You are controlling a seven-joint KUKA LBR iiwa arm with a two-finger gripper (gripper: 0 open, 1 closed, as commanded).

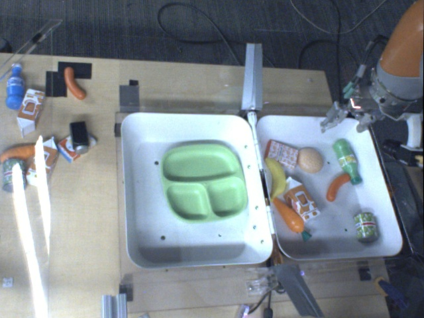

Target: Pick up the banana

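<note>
over the right bin's far corner our gripper [347,116] hangs open and empty; we must cross to the banana [275,177] lying against the bin's left wall.

Robot lab, bench [199,78], white bins [132,177], cables [199,18]

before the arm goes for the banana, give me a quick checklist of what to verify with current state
1. Yellow curved banana in view, at the left edge of the right white bin: ok.
2. Two-finger gripper above the banana: not ok, it sits over the bin's upper right corner.
3. Gripper holding nothing: ok, nothing between its fingers.
4. Banana free of neighbours: not ok, the red and white carton and the orange carrot crowd its lower end.
5. Room against the bin wall for a finger: cannot tell.
</note>
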